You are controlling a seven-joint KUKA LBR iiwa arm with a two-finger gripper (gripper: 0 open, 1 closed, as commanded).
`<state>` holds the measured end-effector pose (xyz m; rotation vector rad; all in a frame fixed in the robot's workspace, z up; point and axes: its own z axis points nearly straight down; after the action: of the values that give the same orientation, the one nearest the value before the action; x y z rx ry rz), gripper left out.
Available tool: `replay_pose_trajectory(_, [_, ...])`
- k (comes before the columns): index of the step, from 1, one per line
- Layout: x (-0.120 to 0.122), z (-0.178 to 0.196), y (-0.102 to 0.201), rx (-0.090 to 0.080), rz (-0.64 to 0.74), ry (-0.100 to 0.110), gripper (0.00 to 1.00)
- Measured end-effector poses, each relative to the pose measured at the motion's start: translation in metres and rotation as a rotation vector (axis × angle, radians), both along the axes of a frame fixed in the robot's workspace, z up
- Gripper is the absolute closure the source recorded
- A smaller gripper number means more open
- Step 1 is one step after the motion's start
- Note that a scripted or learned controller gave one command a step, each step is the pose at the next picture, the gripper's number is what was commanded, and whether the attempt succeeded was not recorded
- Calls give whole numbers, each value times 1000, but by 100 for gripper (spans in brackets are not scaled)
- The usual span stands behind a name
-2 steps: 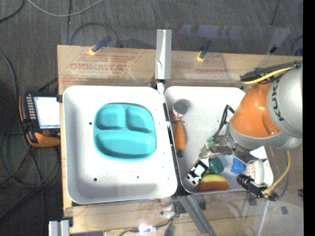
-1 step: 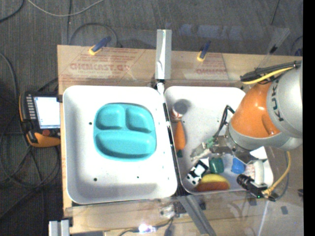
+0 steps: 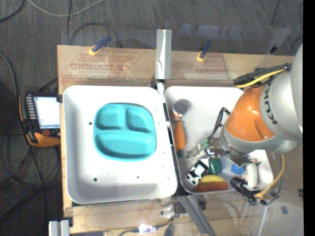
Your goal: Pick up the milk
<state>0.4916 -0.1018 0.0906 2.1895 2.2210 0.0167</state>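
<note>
The arm is bent low over the right-hand bin (image 3: 183, 96), its orange band sitting right above the clutter in that bin's near end, and the gripper (image 3: 212, 154) is down among the items there; from where I stand I cannot tell whether it is released or clenched, and nothing visibly sits in its grasp. The milk looks to me like the small black-and-white patched carton (image 3: 197, 172), lying in the near part of the bin, just left of the gripper and touching or nearly touching a yellow and red fruit-like piece (image 3: 213, 183) at the near wall. A green object (image 3: 214, 165) sits just right of the carton, under the wrist, and an orange carrot (image 3: 179, 134) lies along the bin's left wall, beyond the carton. To do this step well, I would judge the gripper needs to shift toward the carton, centre over it, and come down clear of the green object and the yellow piece, since they crowd it closely. The teal divided plate (image 3: 125, 131) in the left bin plays no part.
</note>
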Motion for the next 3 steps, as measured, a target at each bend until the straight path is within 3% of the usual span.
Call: replay_pose_trajectory(3, [0, 0, 1, 3, 12, 1, 0])
